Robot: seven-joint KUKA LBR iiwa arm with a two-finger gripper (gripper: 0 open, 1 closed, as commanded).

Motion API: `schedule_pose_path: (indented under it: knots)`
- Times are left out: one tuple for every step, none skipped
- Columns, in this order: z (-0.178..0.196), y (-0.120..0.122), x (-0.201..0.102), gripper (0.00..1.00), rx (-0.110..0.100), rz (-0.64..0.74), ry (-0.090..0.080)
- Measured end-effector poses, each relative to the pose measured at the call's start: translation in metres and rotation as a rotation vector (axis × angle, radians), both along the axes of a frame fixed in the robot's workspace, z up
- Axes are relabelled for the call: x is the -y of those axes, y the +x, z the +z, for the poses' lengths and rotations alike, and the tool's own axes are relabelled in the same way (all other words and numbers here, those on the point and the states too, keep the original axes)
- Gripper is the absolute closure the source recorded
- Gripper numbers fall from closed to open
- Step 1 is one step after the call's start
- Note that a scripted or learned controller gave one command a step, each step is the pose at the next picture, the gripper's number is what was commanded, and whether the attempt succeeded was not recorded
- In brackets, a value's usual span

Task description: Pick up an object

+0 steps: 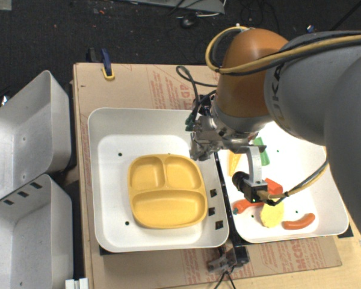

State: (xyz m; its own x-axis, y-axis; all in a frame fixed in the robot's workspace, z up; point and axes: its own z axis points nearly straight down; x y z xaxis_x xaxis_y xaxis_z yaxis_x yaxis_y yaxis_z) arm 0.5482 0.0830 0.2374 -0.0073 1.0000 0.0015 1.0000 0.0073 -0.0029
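In the left bin (108,161) lies a yellow divided plate (167,191), flat and alone. The right bin (325,221) holds small toy foods: a green piece (262,154), a yellow strip (234,162), an orange-red piece (274,188), a red piece (243,206), a yellow rounded piece (272,215) and a red sausage (298,221). My gripper (200,148) hangs over the wall between the two bins, just above the plate's upper right corner. The big arm hides much of the right bin.
White panels (24,137) stand off the bench at the left. The bins rest on a cardboard sheet (138,83) with a yellow-handled clamp (108,71) at its back edge. Cables lie on the dark floor behind.
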Motion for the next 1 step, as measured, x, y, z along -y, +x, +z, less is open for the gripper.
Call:
schedule_pose_path:
  knots:
    - [0.0003, 0.0005, 0.0028, 0.00, 0.001, -0.006, -0.001]
